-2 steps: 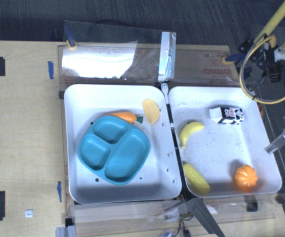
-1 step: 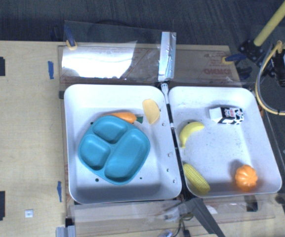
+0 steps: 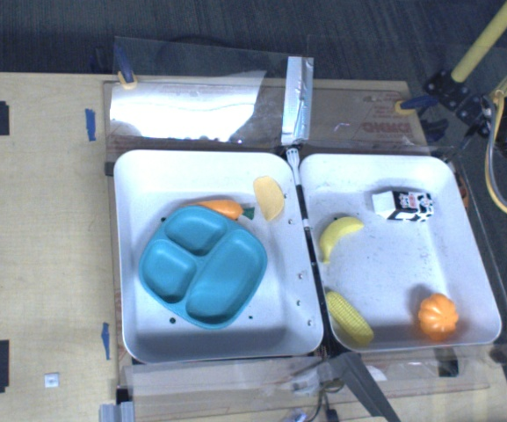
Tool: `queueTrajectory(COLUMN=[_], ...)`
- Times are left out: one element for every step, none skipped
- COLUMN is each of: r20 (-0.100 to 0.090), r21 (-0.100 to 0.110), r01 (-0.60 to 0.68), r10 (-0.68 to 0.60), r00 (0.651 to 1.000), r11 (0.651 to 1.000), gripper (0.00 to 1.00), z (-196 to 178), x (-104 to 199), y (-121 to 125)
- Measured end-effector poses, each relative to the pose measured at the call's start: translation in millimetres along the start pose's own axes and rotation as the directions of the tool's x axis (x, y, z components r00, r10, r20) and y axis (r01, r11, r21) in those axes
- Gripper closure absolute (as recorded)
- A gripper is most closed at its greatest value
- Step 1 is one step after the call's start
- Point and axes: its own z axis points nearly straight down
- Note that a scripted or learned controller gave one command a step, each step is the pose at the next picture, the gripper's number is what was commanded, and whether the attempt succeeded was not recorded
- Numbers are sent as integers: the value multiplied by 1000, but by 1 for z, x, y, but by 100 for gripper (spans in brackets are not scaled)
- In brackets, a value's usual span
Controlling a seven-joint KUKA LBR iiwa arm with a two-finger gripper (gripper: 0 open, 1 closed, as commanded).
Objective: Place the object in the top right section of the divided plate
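A likely carrot [image 3: 222,208] touches the divided plate [image 3: 205,266] at its upper edge; end effector's state: cannot tell.

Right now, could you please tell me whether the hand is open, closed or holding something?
Hand: cannot be told.
The carrot lies loose at the rim of the blue divided plate.

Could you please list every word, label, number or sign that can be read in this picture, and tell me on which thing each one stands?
Red print on the brown cardboard behind the right bin: too blurred to read.
Black and white pattern on the small carton in the right bin: no readable text.
No print shows on the blue divided plate, the left bin, or the toy foods.
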Motion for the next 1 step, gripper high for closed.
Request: queueTrajectory(r20=[-1], r21=[1], r01=[82], r10=[-82], r00=[997], r11=[997], gripper=[0], z=[-12], x=[10], y=[1])
